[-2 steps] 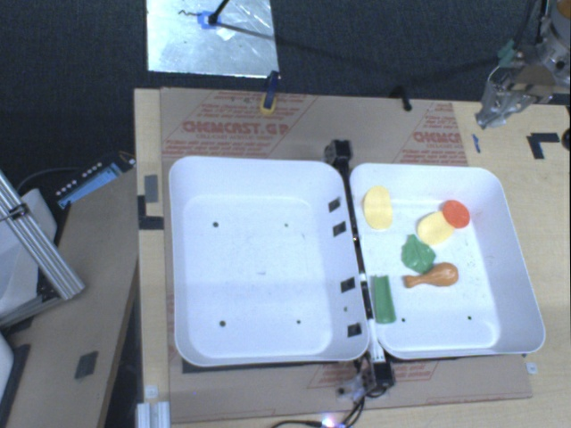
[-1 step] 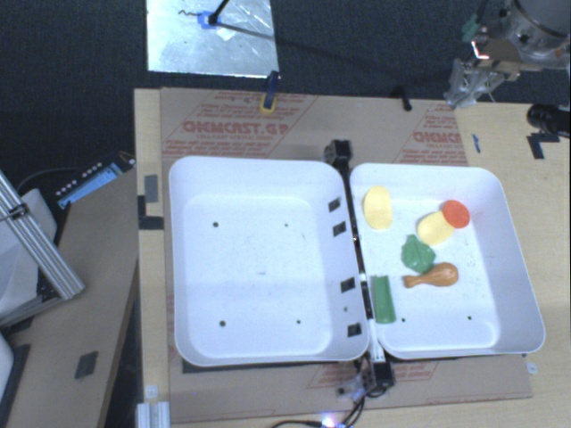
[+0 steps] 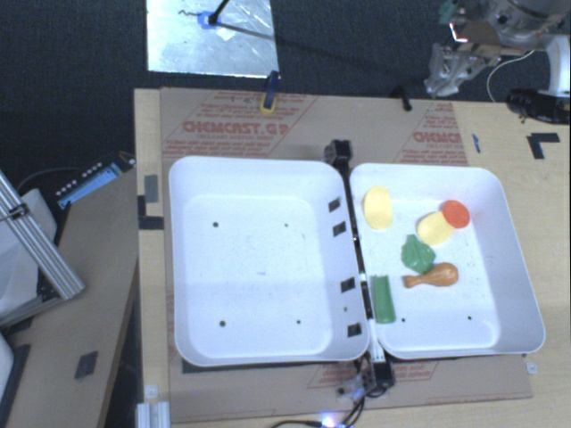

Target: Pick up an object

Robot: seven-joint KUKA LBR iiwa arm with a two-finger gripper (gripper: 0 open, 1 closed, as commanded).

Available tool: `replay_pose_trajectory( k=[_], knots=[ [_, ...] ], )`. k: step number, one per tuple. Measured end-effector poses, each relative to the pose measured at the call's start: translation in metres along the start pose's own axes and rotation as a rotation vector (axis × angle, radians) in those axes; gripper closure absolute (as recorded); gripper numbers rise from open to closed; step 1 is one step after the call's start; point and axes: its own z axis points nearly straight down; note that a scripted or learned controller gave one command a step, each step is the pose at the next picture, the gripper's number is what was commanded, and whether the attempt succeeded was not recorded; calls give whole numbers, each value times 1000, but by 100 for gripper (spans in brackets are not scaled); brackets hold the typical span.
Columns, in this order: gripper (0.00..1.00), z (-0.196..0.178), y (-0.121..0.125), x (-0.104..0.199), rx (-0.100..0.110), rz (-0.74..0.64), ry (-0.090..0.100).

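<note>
The right bin (image 3: 513, 239) holds several toy foods: a pale yellow oval piece (image 3: 378, 208), a yellow piece (image 3: 434, 228) touching a red-orange round one (image 3: 456, 213), a green leafy piece (image 3: 416, 254), a brown drumstick (image 3: 432, 277) and a green stick (image 3: 383, 299) by the bin's left wall. My gripper (image 3: 443, 69) hangs high at the top right, beyond the far edge of the bench and well away from the bins. Nothing shows between its fingers.
The left bin (image 3: 192, 239) lies beside the right one, joined by a black hinge strip (image 3: 355, 257). A shiny metal sheet (image 3: 211, 23) lies at the back left. A yellow and blue clip (image 3: 268, 96) sits on the cardboard's far edge. Aluminium framing (image 3: 31, 239) stands at left.
</note>
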Motion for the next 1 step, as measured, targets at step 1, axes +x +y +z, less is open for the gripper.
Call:
replay_pose_trajectory(
  k=[1],
  knots=[
    [100, -12, 0, 22, 1, 3, -1]
  ],
)
